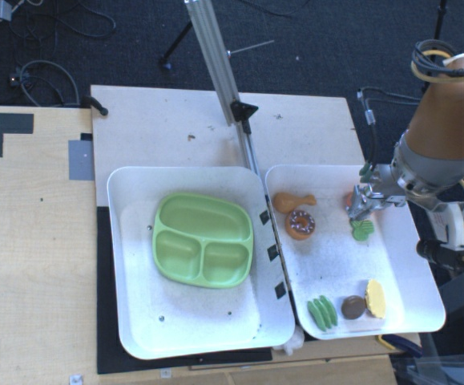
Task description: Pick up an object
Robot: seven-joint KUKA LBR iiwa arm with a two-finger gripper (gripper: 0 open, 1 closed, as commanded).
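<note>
Reaching in from the right, grey arm with orange band (442, 127) hangs over the right shallow white bin (412, 239), its metal two-finger gripper (362, 208) low near that bin's upper right part. Can't tell whether the claw is released or clenched; it's too small and cluttered there. A small red object (349, 200) sits just left of the gripper tip, touching or nearly so, can't tell if grasped. A small green ribbed toy (363, 230) lies just below the tip on the bin floor.

Same bin, upper left: orange-brown drumstick-shaped toy (293, 202), and just below it a brown doughnut with pink sprinkled icing (300, 224), the two close or touching. Lower part of that bin: green bean-pod bundle (322, 313), then a dark brown round piece (353, 306), then a yellow flat piece (375, 298), all in a row, the last two touching.

Left shallow white bin (131, 295) holds a light green plastic divided plate (203, 240), three compartments, lying flat near the middle.

Bins sit side by side, edges meeting, black clips along the joint. A slanted aluminium rail (218, 58) runs from top centre down to that joint. Wooden bench (31, 247) at left.
</note>
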